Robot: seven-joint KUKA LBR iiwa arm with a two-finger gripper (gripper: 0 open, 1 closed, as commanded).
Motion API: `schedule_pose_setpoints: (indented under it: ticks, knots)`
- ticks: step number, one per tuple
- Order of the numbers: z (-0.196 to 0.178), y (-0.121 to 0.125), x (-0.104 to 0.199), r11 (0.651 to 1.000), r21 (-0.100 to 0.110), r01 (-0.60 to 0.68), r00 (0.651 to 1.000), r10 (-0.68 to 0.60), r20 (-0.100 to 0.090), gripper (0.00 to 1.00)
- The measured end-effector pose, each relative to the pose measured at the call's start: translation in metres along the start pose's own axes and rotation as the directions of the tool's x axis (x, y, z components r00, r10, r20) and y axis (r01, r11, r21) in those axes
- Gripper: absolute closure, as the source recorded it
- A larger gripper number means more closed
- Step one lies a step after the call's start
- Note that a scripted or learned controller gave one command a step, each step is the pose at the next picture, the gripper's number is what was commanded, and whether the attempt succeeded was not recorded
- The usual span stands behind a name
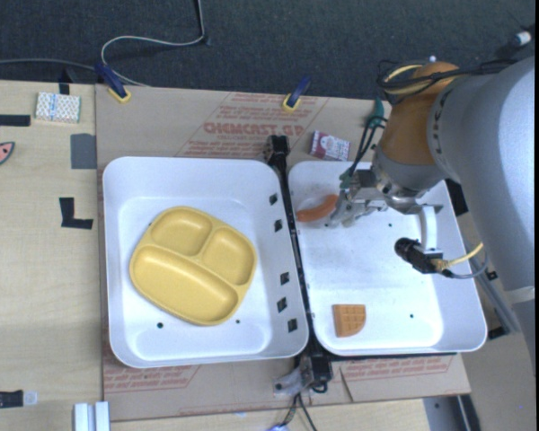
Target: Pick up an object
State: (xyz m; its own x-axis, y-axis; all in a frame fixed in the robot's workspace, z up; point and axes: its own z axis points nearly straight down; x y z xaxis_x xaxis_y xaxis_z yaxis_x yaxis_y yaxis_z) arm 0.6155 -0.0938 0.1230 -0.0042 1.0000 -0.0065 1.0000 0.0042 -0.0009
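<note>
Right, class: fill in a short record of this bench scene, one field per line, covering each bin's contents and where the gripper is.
left bin: yellow divided plate, lying flat
right bin: orange sausage-shaped piece near the upper left corner; waffle piece near the front edge
gripper: low in the right bin, beside the orange piece
arm: grey, reaching in from the right
held object: none seen between the fingers

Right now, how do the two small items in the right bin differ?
The orange sausage-like piece is long, rounded and lies at the bin's far left, right by the gripper; the waffle piece is flat, squarish, tan with a grid, and lies near the front wall, away from the arm. Both rest in the right bin.
</note>
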Motion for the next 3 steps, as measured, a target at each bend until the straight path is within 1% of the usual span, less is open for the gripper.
schedule_pose_setpoints:
  ticks: [1, 2, 3]
  knots:
    - [0.000, 0.000, 0.000, 1.000, 0.000, 0.000, 1.000, 0.000, 0.001, 0.00]
    - [0.038, -0.089, -0.009, 1.000, 0.001, -0.005, 1.000, 0.005, -0.007, 0.00]
    - [0.037, -0.039, -0.002, 1.000, -0.003, -0.004, 1.000, 0.003, -0.005, 0.00]
